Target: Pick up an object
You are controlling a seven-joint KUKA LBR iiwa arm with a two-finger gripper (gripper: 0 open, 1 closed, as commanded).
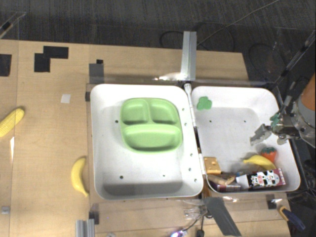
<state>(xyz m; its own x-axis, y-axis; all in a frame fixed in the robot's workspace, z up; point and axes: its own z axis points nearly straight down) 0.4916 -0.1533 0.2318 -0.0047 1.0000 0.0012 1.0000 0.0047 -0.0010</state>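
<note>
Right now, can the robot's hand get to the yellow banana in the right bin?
Probably yes. The hand hangs just above the banana in the right bin, and nothing lies on top of it. A small red-orange toy sits close beside it, though.

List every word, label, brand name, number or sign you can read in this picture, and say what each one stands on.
No text can be read for certain.
Carton at the front of the right bin: dark printing on a white panel, too small and blurred to read.
Green divided plate in the left bin: plain, no marking.
Black squares on the bench: shapes, not letters.
</note>
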